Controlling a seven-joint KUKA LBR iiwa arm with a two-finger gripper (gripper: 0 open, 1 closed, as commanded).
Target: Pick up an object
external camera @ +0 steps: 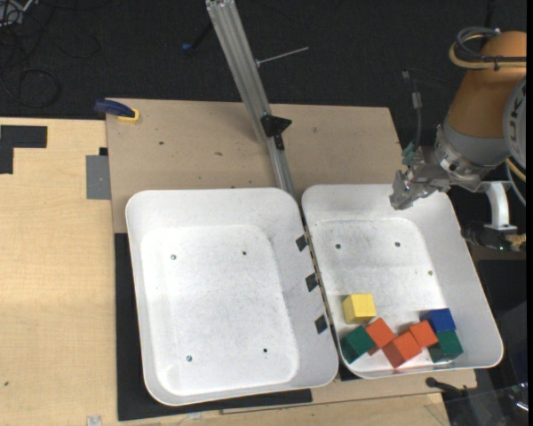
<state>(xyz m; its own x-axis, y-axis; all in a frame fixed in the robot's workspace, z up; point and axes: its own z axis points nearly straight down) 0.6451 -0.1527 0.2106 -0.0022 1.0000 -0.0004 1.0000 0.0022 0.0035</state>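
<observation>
Above the right bin [444, 238] — at its far corner — the arm's end effector [407, 189] hangs, grip state unclear.

Yellow block [359, 306], white bins [160, 211]

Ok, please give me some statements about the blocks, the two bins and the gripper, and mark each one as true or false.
1. All the blocks lie in the right bin. True.
2. The yellow block sits in the left bin. False: it is in the right bin, near the divider.
3. The gripper is over the far edge of the right bin, away from the blocks. True.
4. The gripper holds the blue block. False: the blue block lies on the bin floor.
5. There are two orange blocks. False: I count three.
</observation>
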